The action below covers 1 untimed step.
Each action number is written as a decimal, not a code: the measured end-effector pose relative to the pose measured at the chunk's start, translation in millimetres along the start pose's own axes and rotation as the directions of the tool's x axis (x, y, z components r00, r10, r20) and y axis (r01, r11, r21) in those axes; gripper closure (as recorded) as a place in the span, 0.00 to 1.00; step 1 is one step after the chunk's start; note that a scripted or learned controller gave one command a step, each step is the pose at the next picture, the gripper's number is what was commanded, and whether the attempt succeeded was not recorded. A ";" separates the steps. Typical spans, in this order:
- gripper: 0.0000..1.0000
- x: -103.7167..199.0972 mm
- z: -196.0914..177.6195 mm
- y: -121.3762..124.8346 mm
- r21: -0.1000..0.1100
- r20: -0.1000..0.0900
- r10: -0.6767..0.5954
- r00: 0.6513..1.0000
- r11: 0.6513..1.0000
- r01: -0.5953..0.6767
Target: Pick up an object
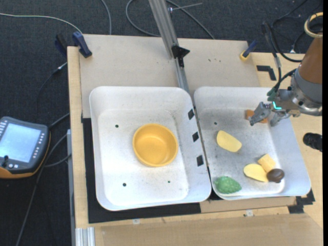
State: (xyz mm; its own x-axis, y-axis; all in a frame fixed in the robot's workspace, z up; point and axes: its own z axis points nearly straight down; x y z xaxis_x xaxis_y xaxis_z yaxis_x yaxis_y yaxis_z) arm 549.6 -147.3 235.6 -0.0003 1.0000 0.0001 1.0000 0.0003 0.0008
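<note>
Orange object point(254, 116) sits pinched between our gripper's point(262, 115) fingers above the right bin point(246, 94), and we judge the shallow hold could let it slip back among the yellow pieces point(228, 141) below.

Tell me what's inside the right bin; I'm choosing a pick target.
The right bin holds a yellow piece, a second yellow piece, a tan cylinder, a brown ball and a green lump. The gripper covers the floor under it.
</note>
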 end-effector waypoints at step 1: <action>0.00 0.0 0.1 0.0 0.000 0.000 0.000 1.000 1.000 0.000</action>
State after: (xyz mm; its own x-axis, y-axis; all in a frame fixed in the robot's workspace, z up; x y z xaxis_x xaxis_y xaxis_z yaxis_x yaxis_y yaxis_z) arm 549.6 -147.3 235.5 -0.0003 1.0000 0.0001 1.0000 0.0003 0.0007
